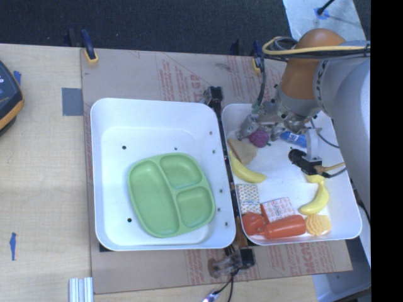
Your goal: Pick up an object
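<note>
My gripper (257, 129) is down in the far left part of the right bin (343, 180), hanging from the grey arm with the orange band. A small purple object (259, 138) lies right at the gripper's tip; whether it is between the fingers is not visible. A tan wedge (240, 150) and a yellow banana (246, 172) lie just in front of it, towards the bin's left wall.
The right bin also holds a second banana (317, 199), a red object (281, 227), a yellow waffle-like disc (318, 224), a red-and-white box (275, 207), a checked packet (247, 197) and a blue item (294, 137). In the left bin (110, 137) lies a green divided plate (171, 194).
</note>
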Robot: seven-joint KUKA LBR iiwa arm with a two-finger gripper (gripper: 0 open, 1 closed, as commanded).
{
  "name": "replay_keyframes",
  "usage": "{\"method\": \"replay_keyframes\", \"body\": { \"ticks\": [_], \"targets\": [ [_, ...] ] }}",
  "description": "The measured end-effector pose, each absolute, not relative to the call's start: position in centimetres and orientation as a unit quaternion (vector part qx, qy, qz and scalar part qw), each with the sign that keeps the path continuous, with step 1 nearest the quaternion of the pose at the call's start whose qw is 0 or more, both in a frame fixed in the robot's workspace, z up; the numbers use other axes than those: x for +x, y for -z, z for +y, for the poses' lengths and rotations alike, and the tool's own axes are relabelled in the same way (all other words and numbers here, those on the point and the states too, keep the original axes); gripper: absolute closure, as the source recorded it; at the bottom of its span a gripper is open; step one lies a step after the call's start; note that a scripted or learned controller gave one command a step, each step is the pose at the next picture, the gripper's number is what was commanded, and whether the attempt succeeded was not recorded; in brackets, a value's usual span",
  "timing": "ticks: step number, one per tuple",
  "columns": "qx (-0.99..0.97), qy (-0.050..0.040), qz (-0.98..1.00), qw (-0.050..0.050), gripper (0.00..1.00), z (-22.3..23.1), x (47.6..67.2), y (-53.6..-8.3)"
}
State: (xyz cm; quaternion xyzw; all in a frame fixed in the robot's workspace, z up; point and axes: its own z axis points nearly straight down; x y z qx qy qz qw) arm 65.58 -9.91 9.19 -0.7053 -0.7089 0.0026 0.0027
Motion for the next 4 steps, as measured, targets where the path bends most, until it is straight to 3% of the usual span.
{"method": "replay_keyframes", "body": {
  "ticks": [3,4],
  "targets": [
    [-0.705,-0.0026,-0.709,0.003,0.0,-9.6,65.6,-9.2],
    [-0.705,-0.0042,-0.709,0.004,1.0,-9.8,65.5,-10.2]
  ]
}}
